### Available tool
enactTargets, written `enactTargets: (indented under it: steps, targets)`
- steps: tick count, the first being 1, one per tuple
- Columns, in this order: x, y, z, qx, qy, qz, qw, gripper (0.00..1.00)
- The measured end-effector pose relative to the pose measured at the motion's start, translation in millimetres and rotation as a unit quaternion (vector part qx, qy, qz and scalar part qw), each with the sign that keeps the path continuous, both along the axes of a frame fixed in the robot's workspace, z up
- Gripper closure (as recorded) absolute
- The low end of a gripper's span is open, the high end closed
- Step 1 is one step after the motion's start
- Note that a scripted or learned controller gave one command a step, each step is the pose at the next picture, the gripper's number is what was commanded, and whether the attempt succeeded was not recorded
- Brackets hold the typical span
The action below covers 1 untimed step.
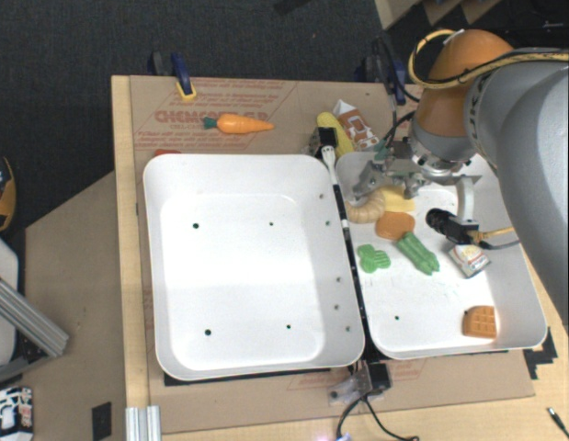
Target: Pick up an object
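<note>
Reaching in from the right, the grey arm point(514, 108) holds its gripper point(385, 178) low over the far left corner of the right bin point(509, 336). Whether the gripper is open or closed cannot be told, because its metal parts overlap the things under it in this slanted view.

Just below it lie a pale yellow block point(398, 201) and a tan, bread-like piece point(363, 212), side by side near the bin's left wall. An orange chunk point(394, 226) touches the yellow block on its near side. Nearer the middle of the bin are 2 green pieces apart from each other: a short leafy one point(373, 258) and a longer ridged one point(418, 254). A small silver-and-white packet point(471, 262) lies to their right, and an orange waffle-patterned piece point(480, 321) sits well apart, near the bin's near right corner.

The left bin point(169, 246) stands edge to edge with the right one. Behind the 2 bins, on the cardboard-covered counter point(135, 292), lie a carrot point(240, 124), a yellow banana-shaped thing point(332, 122) and a brown-and-white packet point(358, 129).
</note>
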State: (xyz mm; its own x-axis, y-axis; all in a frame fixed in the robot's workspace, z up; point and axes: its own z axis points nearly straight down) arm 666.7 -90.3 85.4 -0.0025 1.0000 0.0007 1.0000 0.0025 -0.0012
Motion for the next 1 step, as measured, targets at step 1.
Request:
enactTargets:
  steps: [1]
  targets:
    - [2.3,-2.0,14.3,-0.0016,-0.004,0.0,1.0,1.0]
